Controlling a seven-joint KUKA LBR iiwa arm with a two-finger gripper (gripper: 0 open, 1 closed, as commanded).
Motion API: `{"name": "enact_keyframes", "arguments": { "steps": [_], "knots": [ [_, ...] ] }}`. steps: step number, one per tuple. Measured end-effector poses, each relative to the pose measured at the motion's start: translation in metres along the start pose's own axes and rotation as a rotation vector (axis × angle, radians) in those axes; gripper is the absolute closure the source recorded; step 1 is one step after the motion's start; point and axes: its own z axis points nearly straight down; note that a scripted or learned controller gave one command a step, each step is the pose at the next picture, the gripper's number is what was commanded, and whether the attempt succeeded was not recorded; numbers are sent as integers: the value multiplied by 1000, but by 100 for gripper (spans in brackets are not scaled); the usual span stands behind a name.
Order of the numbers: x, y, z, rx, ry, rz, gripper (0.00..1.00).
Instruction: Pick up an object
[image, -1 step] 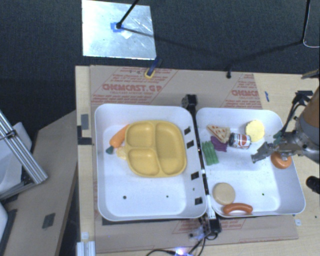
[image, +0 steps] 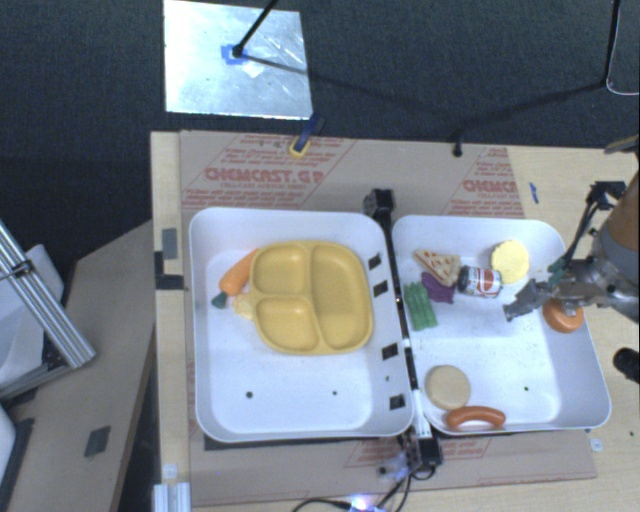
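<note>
My gripper (image: 522, 301) hangs low over the right part of the right bin (image: 520, 380), at the end of the grey arm (image: 612, 262) coming in from the right. Just to its left lies a small red and white can (image: 481, 282) on its side. A yellow round piece (image: 510, 260) sits behind the can. Nothing shows between the gripper's tips. An orange round shape (image: 563, 318) sits right beside the gripper; I cannot tell whether it is a toy or part of the wrist.
The right bin also holds a sandwich wedge (image: 437, 264), a purple piece (image: 437, 288), a green piece (image: 420, 306), a tan bun (image: 448, 385) and a sausage (image: 475, 418). In the left bin (image: 290, 400) lie a yellow divided plate (image: 305, 297) and a carrot (image: 237, 272).
</note>
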Motion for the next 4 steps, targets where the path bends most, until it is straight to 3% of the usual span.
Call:
{"name": "enact_keyframes", "arguments": {
  "steps": [1,3,4],
  "knots": [
    [-8,6,54,3,1,2,0],
    [-8,11,129,-4,-2,3,0],
    [-7,11,120,-3,-1,2,100]
  ]
}}
